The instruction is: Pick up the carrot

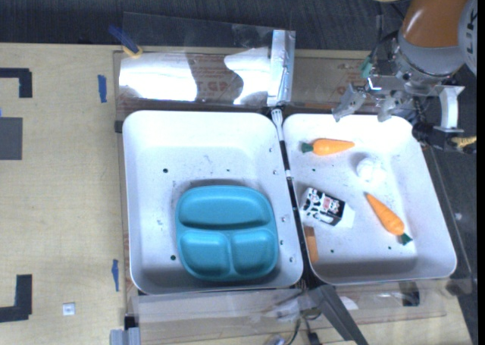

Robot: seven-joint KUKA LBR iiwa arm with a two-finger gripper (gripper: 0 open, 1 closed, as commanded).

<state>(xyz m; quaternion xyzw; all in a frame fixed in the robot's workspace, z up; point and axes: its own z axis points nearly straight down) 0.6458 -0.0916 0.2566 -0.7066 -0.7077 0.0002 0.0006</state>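
Note:
Two carrots lie in the right bin [432,256]. One carrot [328,146] rests near the bin's far left corner, lying crosswise with its green end to the left. The other carrot [386,215] lies at a slant toward the right side, its green end pointing to the near right. My gripper [371,105] hangs above the far rim of the right bin, up and to the right of the first carrot. Its fingers are spread apart, and nothing sits between them.
A blue divided tray [226,232] sits in the left bin [144,184]. In the right bin are a small black-and-white packet [325,207], a white round object [367,170] and an orange piece [311,247] at the left wall. A clear shiny sheet [204,70] lies behind the bins.

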